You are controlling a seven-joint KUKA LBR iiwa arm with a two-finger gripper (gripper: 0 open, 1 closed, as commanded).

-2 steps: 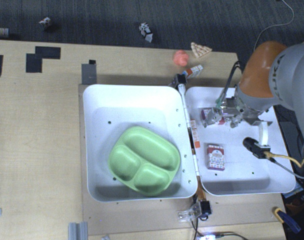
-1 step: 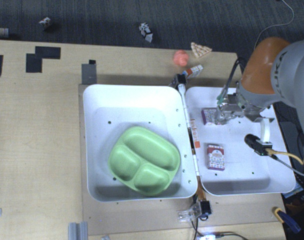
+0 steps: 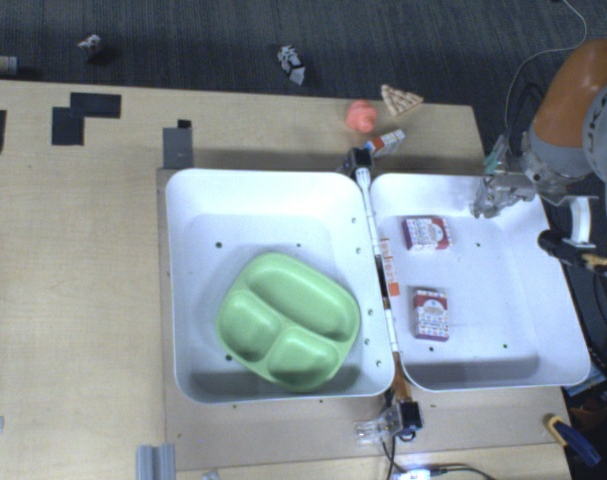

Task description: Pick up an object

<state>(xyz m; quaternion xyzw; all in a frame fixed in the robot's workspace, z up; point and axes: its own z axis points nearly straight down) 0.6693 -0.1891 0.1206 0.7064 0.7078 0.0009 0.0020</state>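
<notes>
Pincer (image 3: 493,200) over the far right corner of the right bin (image 3: 523,368) — whether released or clenched, cannot tell. Inside that bin, well apart from the pincer: two small red-and-white packets, one (image 3: 426,233) nearer, one (image 3: 431,314) beyond. Left of that bin, across the shared rim — green divided tray (image 3: 288,318) in the left bin (image 3: 198,268).

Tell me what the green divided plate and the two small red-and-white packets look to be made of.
Green divided plate: likely moulded plastic, smooth with a soft sheen; rounded compartment ridges and uniform colour suggest it. Two small red-and-white packets, upper one and lower one: apparently printed paper or card, possibly foil wrap; flat rectangular shape with printed faces, too small to tell further. Both lie in the right white bin.
</notes>
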